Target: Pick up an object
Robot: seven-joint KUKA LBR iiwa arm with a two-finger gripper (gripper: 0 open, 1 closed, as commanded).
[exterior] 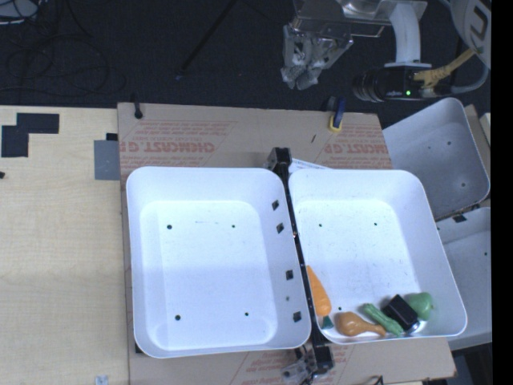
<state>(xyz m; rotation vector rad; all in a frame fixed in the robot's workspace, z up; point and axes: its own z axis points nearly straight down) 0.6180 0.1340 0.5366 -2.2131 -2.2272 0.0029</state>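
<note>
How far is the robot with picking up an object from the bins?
Nothing looks done yet. The two-finger gripper hangs high above the far edge of the bench, away from both bins. The orange carrot-shaped toy, the tan pear-shaped piece, the small black block and the green pieces lie in the right white bin's near corner. Reaching down, grasping and lifting all remain.

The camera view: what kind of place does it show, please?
Probably a robotics lab bench for picking trials: two white bins side by side on cardboard, small toy-like objects in the right bin's corner, a gripper above, and loose cables behind.
</note>
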